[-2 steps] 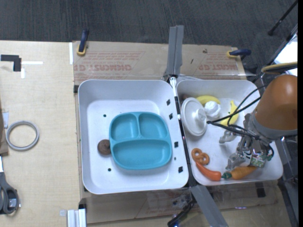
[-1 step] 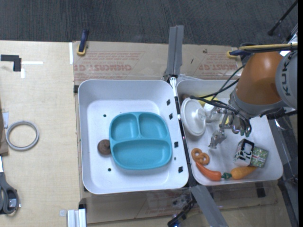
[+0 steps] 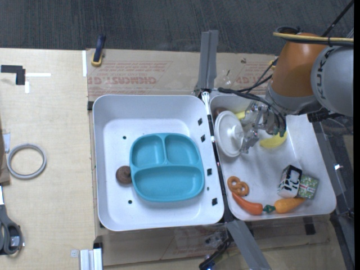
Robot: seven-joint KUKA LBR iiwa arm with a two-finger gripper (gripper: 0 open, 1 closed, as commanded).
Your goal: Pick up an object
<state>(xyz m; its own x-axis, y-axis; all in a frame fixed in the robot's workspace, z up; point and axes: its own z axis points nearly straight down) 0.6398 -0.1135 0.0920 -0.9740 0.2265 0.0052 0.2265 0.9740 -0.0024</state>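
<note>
Plywood bench [image 3: 45, 106], dark carpet [image 3: 140, 10] behind, two white bins [image 3: 107, 167], jaws' state impossible to tell

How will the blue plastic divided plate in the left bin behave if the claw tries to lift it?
The blue plastic divided plate looks rigid and probably light. It lies flat on the left white bin, so its low rim may be hard to pinch, and smooth plastic could slip.

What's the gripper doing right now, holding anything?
Gripper: over the right bin, beside the white plate; open or closed cannot be told.
</note>
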